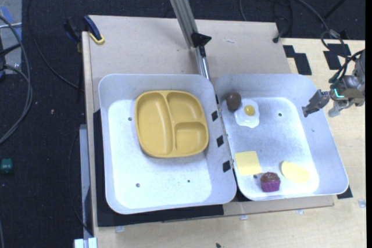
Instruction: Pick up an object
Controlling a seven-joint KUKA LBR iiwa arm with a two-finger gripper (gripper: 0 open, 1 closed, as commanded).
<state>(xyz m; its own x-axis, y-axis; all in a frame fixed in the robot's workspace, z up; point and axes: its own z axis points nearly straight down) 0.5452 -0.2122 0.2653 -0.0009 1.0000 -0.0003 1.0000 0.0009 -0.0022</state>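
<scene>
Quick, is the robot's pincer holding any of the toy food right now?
Pincer: it sits at the right bin's far right rim with nothing between its fingers; whether it is open or closed cannot be told.

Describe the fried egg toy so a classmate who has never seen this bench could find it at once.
Start at the right-hand shallow white bin. Look in its far left corner, beside the small brown rounded object. The flat white fried egg toy with a round yellow yolk lies there, the one piece in two colours; the yellow pieces nearer the front are plain.
</scene>
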